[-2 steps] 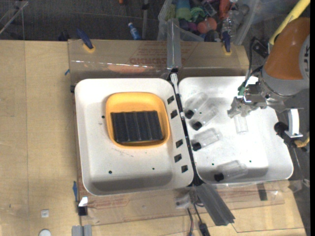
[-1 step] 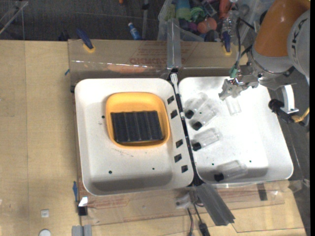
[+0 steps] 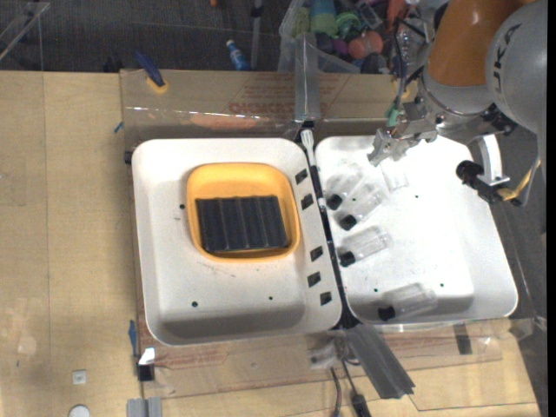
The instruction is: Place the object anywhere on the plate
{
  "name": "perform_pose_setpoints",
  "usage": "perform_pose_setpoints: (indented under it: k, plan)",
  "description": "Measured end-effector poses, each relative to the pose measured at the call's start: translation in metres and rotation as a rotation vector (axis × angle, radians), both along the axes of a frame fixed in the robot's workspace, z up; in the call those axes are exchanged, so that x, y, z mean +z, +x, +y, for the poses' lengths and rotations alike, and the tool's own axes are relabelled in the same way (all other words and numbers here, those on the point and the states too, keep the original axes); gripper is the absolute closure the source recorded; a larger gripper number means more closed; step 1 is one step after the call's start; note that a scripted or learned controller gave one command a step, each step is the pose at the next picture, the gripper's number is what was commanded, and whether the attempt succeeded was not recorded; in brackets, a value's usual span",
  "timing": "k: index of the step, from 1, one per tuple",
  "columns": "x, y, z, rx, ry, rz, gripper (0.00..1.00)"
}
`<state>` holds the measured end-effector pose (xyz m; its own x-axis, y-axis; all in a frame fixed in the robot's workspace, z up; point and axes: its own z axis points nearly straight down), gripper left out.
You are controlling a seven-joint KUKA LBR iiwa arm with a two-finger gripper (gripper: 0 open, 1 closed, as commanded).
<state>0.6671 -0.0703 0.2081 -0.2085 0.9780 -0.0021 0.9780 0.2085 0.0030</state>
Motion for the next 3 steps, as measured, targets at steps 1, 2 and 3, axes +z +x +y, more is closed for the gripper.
perform_pose_setpoints:
  k: [1, 2, 3]
  plan:
    - [0.032, 0.000, 0.017, 0.242, 0.000, -0.002, 1.00]
    - [0.062, 0.001, 0.017, 0.270, -0.001, -0.002, 1.00]
    - [0.088, 0.001, -0.007, 0.334, -0.002, -0.002, 1.00]
